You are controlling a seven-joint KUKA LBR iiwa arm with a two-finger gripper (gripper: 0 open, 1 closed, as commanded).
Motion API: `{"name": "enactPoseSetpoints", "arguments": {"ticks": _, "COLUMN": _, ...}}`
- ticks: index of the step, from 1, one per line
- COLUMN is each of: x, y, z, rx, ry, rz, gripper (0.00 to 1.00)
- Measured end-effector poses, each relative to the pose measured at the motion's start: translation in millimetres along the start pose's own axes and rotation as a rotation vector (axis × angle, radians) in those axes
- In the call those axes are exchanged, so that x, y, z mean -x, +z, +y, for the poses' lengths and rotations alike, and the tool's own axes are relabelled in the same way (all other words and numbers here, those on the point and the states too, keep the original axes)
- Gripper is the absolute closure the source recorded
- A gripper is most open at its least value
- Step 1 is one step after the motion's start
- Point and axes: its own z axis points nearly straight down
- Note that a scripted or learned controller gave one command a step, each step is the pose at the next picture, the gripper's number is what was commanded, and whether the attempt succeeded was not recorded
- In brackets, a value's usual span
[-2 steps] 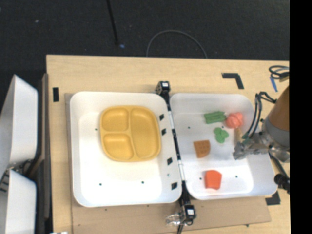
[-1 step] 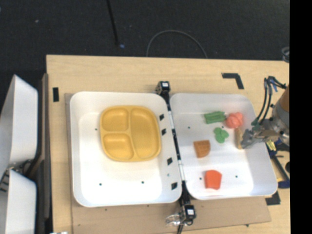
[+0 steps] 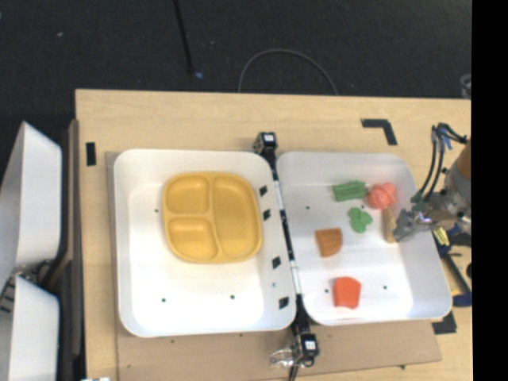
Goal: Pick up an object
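Reaching in from the right, the gripper [image 3: 403, 225] sits low at the right bin's [image 3: 429, 296] right wall, level with the pink piece. Can't tell how the jaws stand: they're small and blurred, and nothing shows between them.

Right bin contents, all loose on the white floor:
- green block [image 3: 348, 190], flat, oblong, matte, near the top
- pink piece [image 3: 382, 196], rounded, lumpy, just beside the green block's right end
- green piece [image 3: 360, 220], small, knobbly, below those two
- brown block [image 3: 329, 241], squarish, dull, mid-bin
- red block [image 3: 346, 291], squarish, bright, near the front edge

The nearest objects to the gripper are the pink and small green pieces, both apart from it.

Left bin [image 3: 135, 292] holds a yellow tray [image 3: 213, 216]: smooth plastic, rounded corners, three compartments. Both bins rest on a pale wood desk [image 3: 198, 109].
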Motion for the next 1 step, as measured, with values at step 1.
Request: {"name": "enactPoseSetpoints", "arguments": {"ticks": 1, "x": -44.0, "y": -12.1, "z": 16.5, "rx": 0.000, "ry": -0.002, "rz": 0.001, "gripper": 1.00}}
